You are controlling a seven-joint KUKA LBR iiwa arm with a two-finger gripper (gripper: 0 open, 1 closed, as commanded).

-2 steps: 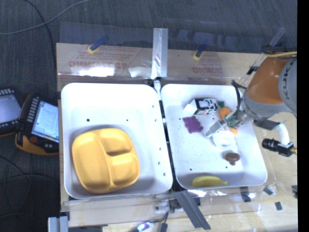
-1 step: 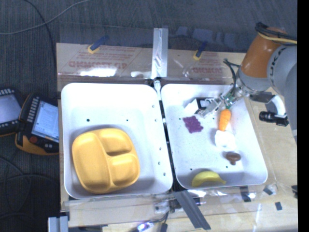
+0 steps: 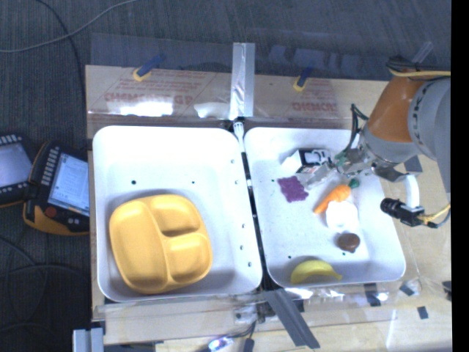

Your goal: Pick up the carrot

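Note:
The carrot [image 3: 333, 195], small and orange, lies tilted in the middle of the right bin [image 3: 381, 262]. Its lower end rests against a white object [image 3: 341, 215]. My gripper [image 3: 320, 171] reaches in from the right and hovers just above and to the left of the carrot's upper end, between it and a purple piece [image 3: 293, 189]. I see nothing held in the gripper. The grey arm with its orange band [image 3: 388, 116] hangs over the bin's upper right corner.
The right bin also holds a brown round item [image 3: 348, 242], a yellow banana [image 3: 315, 271] near the front wall and a black-and-white object [image 3: 311, 156] at the back. A yellow divided tray [image 3: 159, 239] sits in the left bin [image 3: 168, 145].

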